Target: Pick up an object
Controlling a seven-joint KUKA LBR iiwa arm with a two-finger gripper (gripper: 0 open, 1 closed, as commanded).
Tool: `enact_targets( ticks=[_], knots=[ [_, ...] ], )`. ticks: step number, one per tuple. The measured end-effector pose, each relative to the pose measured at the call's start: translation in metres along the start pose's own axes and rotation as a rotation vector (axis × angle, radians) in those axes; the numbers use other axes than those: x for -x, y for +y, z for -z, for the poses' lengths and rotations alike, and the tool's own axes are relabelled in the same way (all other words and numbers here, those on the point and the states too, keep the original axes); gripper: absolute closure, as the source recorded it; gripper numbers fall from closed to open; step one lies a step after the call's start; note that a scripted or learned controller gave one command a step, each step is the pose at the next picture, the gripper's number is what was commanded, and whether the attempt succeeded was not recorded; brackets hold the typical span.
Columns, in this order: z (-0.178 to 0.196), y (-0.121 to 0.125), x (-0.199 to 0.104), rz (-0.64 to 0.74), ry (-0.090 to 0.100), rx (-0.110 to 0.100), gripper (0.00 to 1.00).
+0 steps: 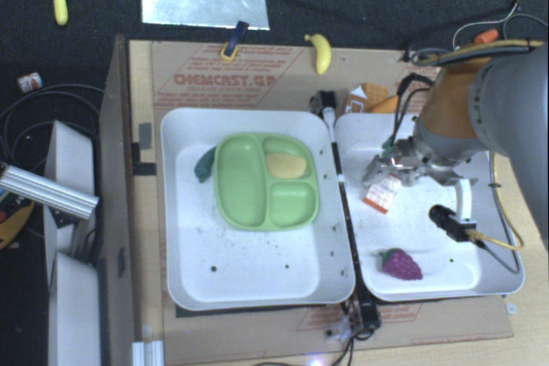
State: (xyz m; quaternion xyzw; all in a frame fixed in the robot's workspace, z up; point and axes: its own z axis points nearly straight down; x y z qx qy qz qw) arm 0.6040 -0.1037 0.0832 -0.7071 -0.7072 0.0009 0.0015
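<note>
- Two candidates in right bin: white-orange packet under gripper, purple berry nearer
- Claw state: cannot tell
- Risk: flat packet may slip out, fingers scrape bin floor

Bench bearing two white bins

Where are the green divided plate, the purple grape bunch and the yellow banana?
green divided plate (257,193): camera view, its large left compartment.
purple grape bunch (401,264): camera view, its middle.
yellow banana (322,53): camera view, its curved body.
</note>
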Motion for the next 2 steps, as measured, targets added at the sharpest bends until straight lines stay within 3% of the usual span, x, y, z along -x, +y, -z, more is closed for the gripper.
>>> enact_targets(
  ticks=[1, 2],
  knots=[
    [0.001, -0.017, -0.016, 0.002, 0.0, 0.002, 0.0],
    [0.012, -0.015, -0.015, 0.001, -0.001, 0.006, 1.0]
  ],
)
